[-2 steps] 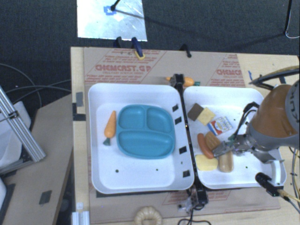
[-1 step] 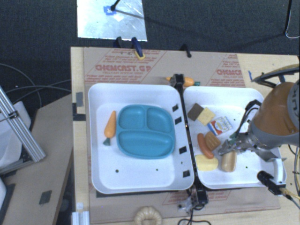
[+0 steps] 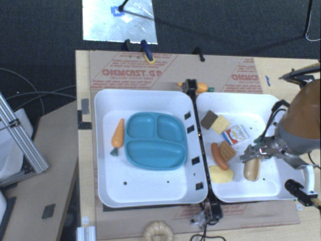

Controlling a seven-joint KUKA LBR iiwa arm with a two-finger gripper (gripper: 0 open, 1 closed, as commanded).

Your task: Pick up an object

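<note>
The bread roll (image 3: 252,169) lies in the right bin (image 3: 271,194), near its front right, just beside a yellow piece (image 3: 221,174) and a sausage (image 3: 219,156). The gripper (image 3: 257,152) hangs directly over the roll's upper end, the arm (image 3: 302,119) reaching in from the right. Whether it is clenched or released, I cannot tell. The board (image 3: 131,72) behind reads "CHEMCAST GP".

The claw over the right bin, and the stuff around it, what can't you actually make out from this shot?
- Claw: whether it grips anything; wrist hardware covers the tips from above.
- Tan bread roll: its top end, under the claw.
- Arm: cut off by the right edge.
- Small carton: label too small to read.
- Orange item behind the bins: partly hidden by the black clamp.
</note>
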